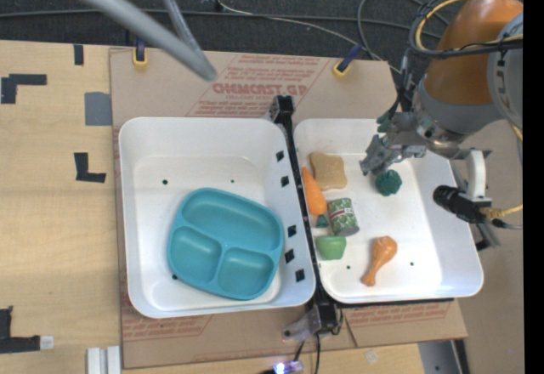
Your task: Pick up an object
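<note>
Green lump in right bin, far half, toward the middle. Gripper just above and left of it, tilted, close to touching; fingers too blurred to tell whether apart or together. Nothing seen between them. Arm behind, orange band uppermost, reaching in from the right.

Elsewhere in right bin, along its left wall: bread slice farthest, carrot beside it, can just nearer, green cup nearest. Drumstick near the middle, well apart from the lump.

Left bin: blue tray, three compartments, lying near-centre.

Both bins on cardboard sheet.
</note>
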You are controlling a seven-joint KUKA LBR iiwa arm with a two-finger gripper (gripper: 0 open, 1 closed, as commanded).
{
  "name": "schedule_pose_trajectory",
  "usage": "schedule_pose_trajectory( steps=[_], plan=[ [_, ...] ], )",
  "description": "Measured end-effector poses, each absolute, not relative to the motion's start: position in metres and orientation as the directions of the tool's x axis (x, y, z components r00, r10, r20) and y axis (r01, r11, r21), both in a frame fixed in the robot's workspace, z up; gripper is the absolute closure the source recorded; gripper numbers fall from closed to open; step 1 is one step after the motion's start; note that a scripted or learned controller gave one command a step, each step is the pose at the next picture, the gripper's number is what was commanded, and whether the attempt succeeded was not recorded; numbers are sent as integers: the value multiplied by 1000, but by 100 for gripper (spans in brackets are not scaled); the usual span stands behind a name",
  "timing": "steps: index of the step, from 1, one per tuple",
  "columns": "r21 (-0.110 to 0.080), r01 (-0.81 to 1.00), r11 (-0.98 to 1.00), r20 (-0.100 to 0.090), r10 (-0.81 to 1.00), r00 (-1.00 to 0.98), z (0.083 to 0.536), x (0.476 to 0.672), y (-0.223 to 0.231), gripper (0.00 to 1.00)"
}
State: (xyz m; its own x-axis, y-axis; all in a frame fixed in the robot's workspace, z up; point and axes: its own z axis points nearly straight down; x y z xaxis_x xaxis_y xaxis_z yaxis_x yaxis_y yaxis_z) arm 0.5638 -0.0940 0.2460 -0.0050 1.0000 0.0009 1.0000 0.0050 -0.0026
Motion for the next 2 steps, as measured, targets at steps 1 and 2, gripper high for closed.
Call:
schedule_pose_trajectory(
  steps=[1, 2],
  plan=[
    [-2, 1000, 6, 0, 1000, -6, 238, 563, -31, 100],
    [-1, 1000, 7, 1, 1000, -7, 243, 560, 20, 100]
  ],
)
